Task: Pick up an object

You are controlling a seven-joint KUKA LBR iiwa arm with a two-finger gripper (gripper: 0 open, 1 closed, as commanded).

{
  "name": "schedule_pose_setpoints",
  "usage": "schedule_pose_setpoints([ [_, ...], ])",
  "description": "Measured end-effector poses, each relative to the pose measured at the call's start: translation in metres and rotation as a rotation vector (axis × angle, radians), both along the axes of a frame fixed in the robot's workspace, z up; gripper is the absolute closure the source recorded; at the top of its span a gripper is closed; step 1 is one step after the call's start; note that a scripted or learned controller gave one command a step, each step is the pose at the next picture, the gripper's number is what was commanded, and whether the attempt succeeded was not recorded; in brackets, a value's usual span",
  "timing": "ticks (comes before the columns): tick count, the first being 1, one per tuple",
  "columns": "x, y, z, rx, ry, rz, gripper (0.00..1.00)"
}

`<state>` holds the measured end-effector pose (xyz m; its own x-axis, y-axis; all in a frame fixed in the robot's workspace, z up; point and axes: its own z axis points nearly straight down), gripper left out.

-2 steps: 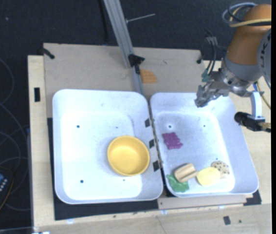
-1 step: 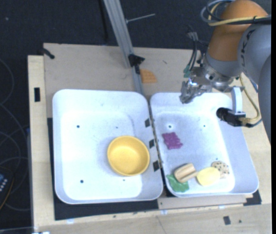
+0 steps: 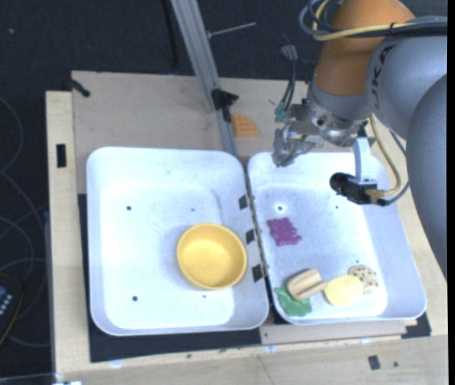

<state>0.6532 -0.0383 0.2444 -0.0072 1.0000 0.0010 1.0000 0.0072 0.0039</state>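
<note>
Gripper hung over the right bin's far left corner.
Whether its pincer stood apart or together could not be told; nothing visibly held.

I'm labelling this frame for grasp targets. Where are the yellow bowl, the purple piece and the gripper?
yellow bowl (image 3: 211, 256), camera view, on its inner floor.
purple piece (image 3: 283, 231), camera view, on its middle.
gripper (image 3: 285, 156), camera view, at its fingertips.
</note>
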Motion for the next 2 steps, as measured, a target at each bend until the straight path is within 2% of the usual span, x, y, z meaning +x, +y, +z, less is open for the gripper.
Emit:
schedule_pose_setpoints([
  [1, 0.015, 0.049, 0.007, 0.0, 0.001, 0.0, 1.0],
  [2, 0.016, 0.099, 0.008, -0.001, 0.002, -0.001, 1.0],
])
